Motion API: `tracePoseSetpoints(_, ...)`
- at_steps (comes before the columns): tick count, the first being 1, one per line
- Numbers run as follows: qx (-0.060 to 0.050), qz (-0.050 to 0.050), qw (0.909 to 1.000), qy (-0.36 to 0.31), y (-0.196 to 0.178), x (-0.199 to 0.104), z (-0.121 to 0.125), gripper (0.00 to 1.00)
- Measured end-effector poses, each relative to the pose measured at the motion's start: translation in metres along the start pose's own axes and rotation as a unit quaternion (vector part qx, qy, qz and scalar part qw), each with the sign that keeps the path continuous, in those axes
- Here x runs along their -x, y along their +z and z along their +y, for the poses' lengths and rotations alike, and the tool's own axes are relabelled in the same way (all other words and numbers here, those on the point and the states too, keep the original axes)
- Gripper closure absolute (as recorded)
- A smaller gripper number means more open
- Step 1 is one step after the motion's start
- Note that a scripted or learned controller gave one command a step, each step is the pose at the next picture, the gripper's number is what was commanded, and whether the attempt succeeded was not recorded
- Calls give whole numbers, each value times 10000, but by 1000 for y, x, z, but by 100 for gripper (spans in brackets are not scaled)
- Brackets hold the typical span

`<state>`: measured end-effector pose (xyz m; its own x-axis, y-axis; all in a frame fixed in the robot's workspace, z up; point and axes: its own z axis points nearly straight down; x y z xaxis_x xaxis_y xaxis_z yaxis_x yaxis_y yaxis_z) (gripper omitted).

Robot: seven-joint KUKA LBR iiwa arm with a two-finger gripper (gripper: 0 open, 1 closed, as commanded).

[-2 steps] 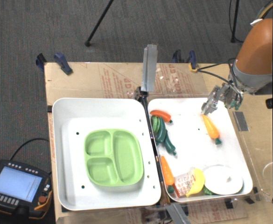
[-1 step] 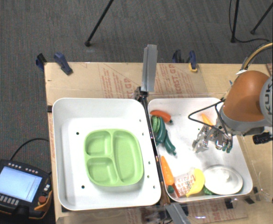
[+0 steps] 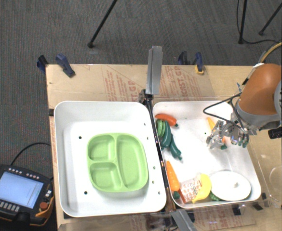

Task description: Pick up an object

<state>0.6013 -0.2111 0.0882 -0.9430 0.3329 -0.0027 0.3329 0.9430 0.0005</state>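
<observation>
Orange band above the wrist marked the arm [image 3: 259,93], which reached in from the right over the right bin [image 3: 191,119]. The gripper [image 3: 222,141] hung low above that bin's right-hand part. Its metal fingers were a blurred tangle; could not tell whether they were spread or closed, nor whether anything sat between them. A small orange piece [image 3: 211,123] lay just to the gripper's upper left, partly covered by the cables and hard to identify.

Right bin contents, working away from the gripper: a white round plate [image 3: 231,185] in the near right corner, well below the gripper. Beside it to the left, a yellow item [image 3: 204,186] touching a red-and-white packet [image 3: 191,188]; something green showed under the plate's left edge, mostly hidden. A carrot [image 3: 172,175] lay along the bin's left wall. Further up that wall, dark green pods [image 3: 167,137] lay clustered, with an orange-red pepper [image 3: 166,118] just above them, touching.

Left bin [image 3: 68,124] held a light green divided tray [image 3: 117,162] with three compartments, lying flat near the bin's middle.

Both bins sat on a cardboard-covered bench [image 3: 112,81]. Blue clamps [image 3: 63,64] gripped its far edge. A teach pendant [image 3: 18,191] lay on the floor at lower left, cut off by the frame edge.
</observation>
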Motion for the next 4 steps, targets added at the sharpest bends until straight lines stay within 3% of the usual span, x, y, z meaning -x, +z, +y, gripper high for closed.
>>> tracePoseSetpoints(1, 2, -4, 9897, 1430, -1, 34, 11, 100)
tracePoseSetpoints(2, 23, -48, 9598, 2807, -141, 1, 59, 100)
tracePoseSetpoints(3, 0, 26, 9948, 1022, 1, -52, 60, 100)
tracePoseSetpoints(4, -2, 0, 9926, 1217, 0, -3, 6, 100)
